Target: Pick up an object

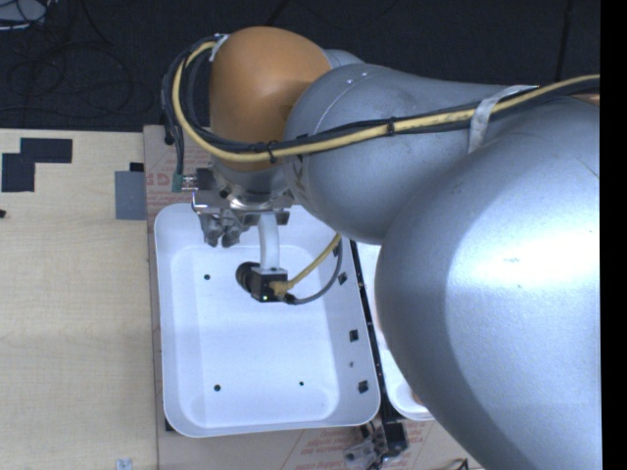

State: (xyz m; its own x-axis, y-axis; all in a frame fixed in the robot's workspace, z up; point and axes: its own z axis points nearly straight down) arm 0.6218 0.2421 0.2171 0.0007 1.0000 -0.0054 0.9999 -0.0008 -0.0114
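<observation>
hand (223, 231) above left bin (186, 360), arm (470, 262) over right bin (404, 399)

You've got a white bin (196, 404) sitting on the pale bench (69, 341), with a few tiny dark dots (217, 388) on its floor. Left of it there are black patches (34, 160) and a grey rectangle (128, 194) on the bench top. A second bin's corner (404, 399) sits just beside the first.

The arm (490, 262), cut off at the right & bottom edges, hides nearly all of the right bin (404, 404) to the right of the gripper (227, 231), plus the left bin (171, 341) far-right corner just beside it, & the dark specks (217, 388) on the floor below it are too small to ID.
</observation>
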